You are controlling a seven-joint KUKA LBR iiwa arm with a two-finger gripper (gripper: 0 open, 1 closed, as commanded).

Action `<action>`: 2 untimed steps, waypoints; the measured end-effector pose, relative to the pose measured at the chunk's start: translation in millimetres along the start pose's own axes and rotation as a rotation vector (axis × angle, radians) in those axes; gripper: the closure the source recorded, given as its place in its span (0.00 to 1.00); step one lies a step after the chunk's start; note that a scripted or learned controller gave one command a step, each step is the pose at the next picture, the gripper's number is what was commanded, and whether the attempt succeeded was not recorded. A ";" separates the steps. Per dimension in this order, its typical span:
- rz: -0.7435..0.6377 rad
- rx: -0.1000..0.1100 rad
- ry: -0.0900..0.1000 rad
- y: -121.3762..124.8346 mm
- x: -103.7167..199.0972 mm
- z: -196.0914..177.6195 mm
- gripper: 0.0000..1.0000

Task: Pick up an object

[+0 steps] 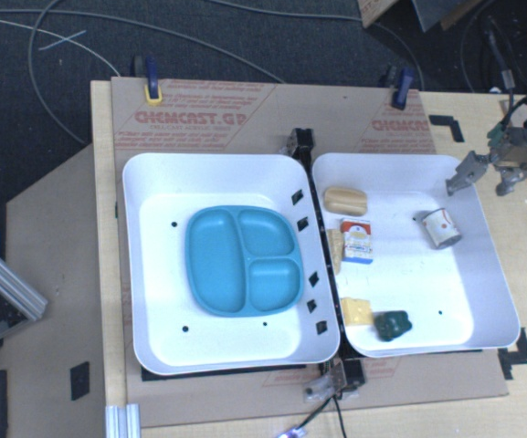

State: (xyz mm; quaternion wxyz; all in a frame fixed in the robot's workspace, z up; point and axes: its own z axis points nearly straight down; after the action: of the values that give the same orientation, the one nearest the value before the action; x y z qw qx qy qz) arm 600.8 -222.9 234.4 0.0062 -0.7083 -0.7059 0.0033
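Observation:
The right bin [482, 281] holds several small objects. A tan bread roll [345, 200] lies at its far left, with a small red, white and blue box [358, 241] below it. A silver can [440, 227] lies on its side near the middle right. A yellow block [355, 311] and a dark green object [392, 325] sit at the near left. My gripper [482, 179] hovers over the bin's far right corner, above and right of the can. It is open, with nothing between its fingers.
The left bin [144, 208] holds a blue divided plate [245, 260]. A black divider with clips [313, 245] runs between the bins. Clamps [152, 78] pin the cardboard sheet at the back. A tan strip [335, 245] lies by the box.

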 end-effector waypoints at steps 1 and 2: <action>-0.004 -0.013 -0.004 2.8 0.7 -7.9 0.00; -0.003 -0.009 -0.002 -5.6 -0.2 39.0 0.00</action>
State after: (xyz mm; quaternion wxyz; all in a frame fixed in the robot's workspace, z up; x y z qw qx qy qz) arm 594.6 -222.9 195.5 0.0025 -0.7072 -0.7070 0.0010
